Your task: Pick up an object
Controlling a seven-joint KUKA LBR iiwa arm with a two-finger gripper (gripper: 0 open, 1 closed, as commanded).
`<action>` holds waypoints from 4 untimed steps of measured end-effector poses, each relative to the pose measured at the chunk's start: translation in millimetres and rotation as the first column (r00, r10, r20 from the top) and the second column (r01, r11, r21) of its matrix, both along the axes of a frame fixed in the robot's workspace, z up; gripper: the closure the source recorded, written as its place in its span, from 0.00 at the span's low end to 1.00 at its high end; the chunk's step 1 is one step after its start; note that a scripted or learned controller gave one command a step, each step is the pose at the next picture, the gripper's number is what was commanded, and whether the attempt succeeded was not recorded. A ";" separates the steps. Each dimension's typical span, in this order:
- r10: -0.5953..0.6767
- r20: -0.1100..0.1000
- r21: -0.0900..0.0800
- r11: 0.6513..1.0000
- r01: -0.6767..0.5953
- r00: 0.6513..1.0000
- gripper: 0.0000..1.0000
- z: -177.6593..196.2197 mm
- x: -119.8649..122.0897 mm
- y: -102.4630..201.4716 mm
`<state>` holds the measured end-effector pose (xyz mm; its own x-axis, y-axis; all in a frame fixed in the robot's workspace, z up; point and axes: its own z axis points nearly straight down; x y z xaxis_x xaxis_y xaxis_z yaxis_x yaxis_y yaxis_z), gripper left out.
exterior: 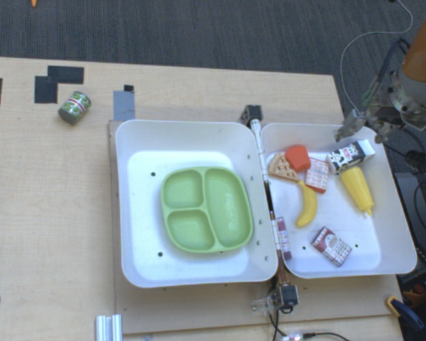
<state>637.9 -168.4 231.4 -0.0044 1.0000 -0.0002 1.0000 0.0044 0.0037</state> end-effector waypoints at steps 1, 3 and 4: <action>-0.002 0.008 -0.002 1.000 0.002 1.000 0.00 -132.8 -3.2 4.3; -0.001 0.020 0.001 1.000 0.001 1.000 1.00 -128.4 -96.2 27.1; -0.001 0.019 0.001 1.000 0.001 1.000 0.00 -128.8 -96.4 27.0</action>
